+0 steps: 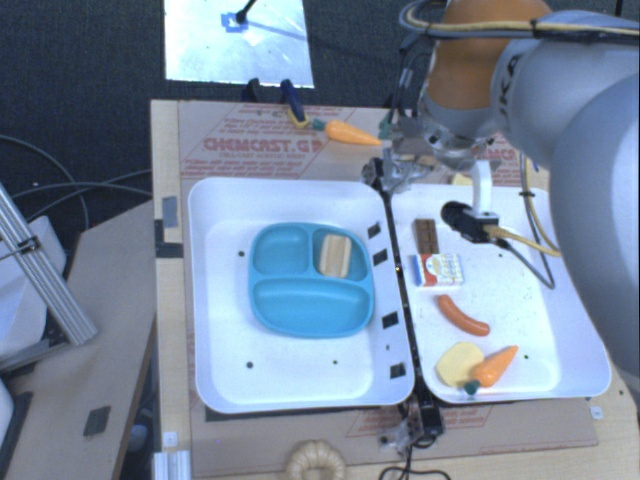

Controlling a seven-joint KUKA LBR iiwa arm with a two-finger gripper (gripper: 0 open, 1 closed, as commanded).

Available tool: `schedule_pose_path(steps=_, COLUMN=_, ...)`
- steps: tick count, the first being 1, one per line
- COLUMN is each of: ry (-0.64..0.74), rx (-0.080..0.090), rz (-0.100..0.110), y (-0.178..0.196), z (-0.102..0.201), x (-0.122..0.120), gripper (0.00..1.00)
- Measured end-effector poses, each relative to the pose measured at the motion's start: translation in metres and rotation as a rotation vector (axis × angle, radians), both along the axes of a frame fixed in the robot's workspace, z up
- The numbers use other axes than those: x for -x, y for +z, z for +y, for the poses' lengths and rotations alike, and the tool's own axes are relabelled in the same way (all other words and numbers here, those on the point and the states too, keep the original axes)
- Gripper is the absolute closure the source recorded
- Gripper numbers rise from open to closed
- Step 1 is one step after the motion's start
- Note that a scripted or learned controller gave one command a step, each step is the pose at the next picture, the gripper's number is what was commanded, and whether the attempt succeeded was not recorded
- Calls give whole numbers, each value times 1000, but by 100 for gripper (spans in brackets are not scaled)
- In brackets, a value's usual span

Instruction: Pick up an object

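Observation:
My gripper (393, 176) hangs over the top edge of the right bin (570, 368), close to the divider between the bins. Its tips are hidden under the wrist. In the right bin lie a brown bar (427, 236), a small white and red box (438, 269), a sausage (463, 315), a pale yellow piece (456, 360) and a carrot (493, 365). The brown bar is the nearest of these, a little below and right of the gripper. In the left bin (220, 368) rests a blue divided plate (300, 298) with a tan slice (334, 256) in its upper right compartment.
A second carrot (350, 133) lies on the cardboard behind the bins, beside a blue-handled item (292, 100). A black part with a cable (468, 220) hangs from the arm over the right bin. A shiny sheet (235, 28) lies at the back left.

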State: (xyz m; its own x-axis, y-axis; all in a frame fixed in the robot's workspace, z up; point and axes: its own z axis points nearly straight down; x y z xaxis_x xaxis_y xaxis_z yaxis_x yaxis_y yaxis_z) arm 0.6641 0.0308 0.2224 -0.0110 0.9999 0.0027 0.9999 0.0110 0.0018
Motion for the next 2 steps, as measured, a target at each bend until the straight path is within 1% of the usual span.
schedule_pose_path(steps=1, ry=-3, rx=1, rz=1, y=6, z=37, x=13, gripper=100)
schedule_pose_path(steps=2, ry=-4, rx=1, rz=-1, y=6, z=49, x=3, gripper=100)
